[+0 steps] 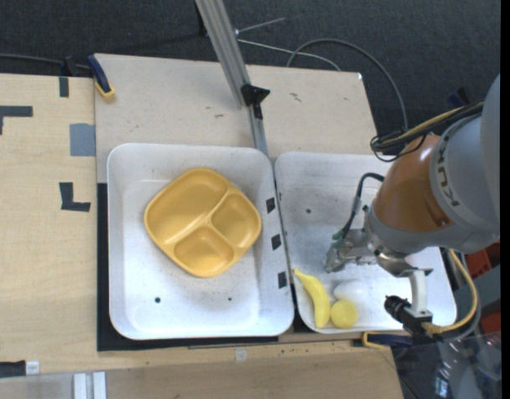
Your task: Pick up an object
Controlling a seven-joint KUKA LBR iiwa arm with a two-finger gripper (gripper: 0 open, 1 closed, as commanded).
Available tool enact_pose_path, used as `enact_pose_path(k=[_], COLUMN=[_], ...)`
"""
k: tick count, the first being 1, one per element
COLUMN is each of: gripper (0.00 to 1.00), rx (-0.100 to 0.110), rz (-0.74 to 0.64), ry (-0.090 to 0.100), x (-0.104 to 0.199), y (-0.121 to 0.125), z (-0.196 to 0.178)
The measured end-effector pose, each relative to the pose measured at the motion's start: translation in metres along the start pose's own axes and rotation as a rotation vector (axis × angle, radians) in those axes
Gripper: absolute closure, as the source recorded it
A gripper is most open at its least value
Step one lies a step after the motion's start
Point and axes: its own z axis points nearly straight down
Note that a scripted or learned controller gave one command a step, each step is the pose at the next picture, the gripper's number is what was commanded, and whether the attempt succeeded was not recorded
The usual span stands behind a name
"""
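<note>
Although the arm reaches well into the right-hand bin [317, 181], nothing in the camera view shows an object lifted or held, so the pick seems to be at its approach stage at most. The gripper [348, 254] sits low over that bin's floor, under the orange band of the wrist, and the wrist and cabling hide its working end; whether it is spread or closed, and whether it has anything in it, I cannot tell.

Taking the banana [314, 296] as the landmark: it lies along the near left corner of the right-hand bin, resting on the bin floor. A small yellow ball [344, 313] lies just beside the banana, on the side toward the arm, possibly touching its lower end. A pale whitish rounded object [351, 290] sits just beyond the ball, also on the arm's side of the banana, directly below the gripper. Well apart from the banana, across the wall between the bins, a yellow divided plate [203, 221] with three compartments lies flat in the left-hand bin [126, 248].

Judging from this, the whole task is left: closing on one of the three small items near the banana's corner, most likely the pale one, then raising it clear of the bin.
</note>
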Motion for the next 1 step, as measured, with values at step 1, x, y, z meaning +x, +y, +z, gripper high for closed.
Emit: enact_pose_path(k=[1], gripper=[1.0], rx=[-0.007], rz=[0.002], ry=[-0.002], x=[-0.0011], y=[-0.0094], z=[-0.0548])
